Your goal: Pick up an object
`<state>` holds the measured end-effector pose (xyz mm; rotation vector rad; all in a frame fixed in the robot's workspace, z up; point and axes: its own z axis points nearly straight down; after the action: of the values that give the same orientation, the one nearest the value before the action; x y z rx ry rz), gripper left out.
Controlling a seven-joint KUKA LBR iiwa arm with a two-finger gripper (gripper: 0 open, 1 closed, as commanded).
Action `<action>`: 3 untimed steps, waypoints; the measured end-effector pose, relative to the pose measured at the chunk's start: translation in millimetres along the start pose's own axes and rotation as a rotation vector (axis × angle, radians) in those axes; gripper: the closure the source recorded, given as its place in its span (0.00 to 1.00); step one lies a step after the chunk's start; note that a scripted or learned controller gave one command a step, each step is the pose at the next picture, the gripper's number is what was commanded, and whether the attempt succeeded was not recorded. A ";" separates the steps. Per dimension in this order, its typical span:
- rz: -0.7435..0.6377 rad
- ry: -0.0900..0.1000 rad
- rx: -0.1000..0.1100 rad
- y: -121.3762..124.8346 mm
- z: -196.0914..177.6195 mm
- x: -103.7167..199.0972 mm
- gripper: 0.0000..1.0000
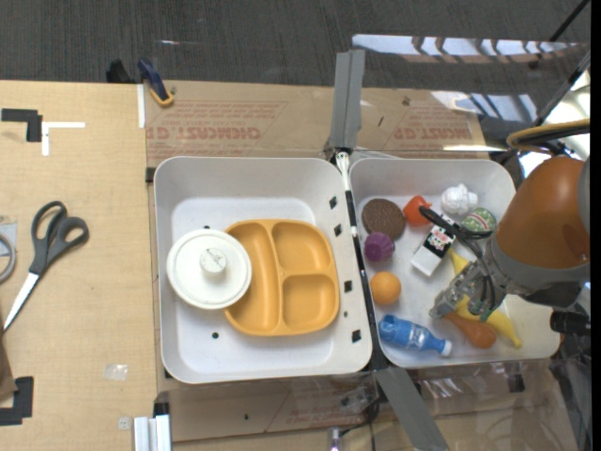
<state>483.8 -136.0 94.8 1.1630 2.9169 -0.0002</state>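
Note:
My gripper (466, 301) is low in the right bin (498, 172), near its front right, and stands open. Its fingers (445, 303) hang just above an orange carrot-shaped toy (474, 332) and a yellow banana (504, 328), and nothing is visibly held between them. To its left lie a blue bottle (413, 336), an orange ball (385, 287) and a purple ball (378, 246). Behind it are a black-and-white box (431, 248), a brown disc (382, 215), a red-orange piece (416, 210), a white crumpled item (458, 198) and a green item (478, 222).
The left bin (174, 346) holds a yellow divided plate (291, 275) and a white lidded bowl (209, 267). Scissors (42, 247) lie on the bench at the far left. The arm's orange band (554, 214) overhangs the right bin's right side.

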 end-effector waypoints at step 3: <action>0.143 -0.001 0.001 204.9 -181.0 -26.6 1.00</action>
<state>643.9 -5.4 275.9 1.3676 2.8256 -0.0021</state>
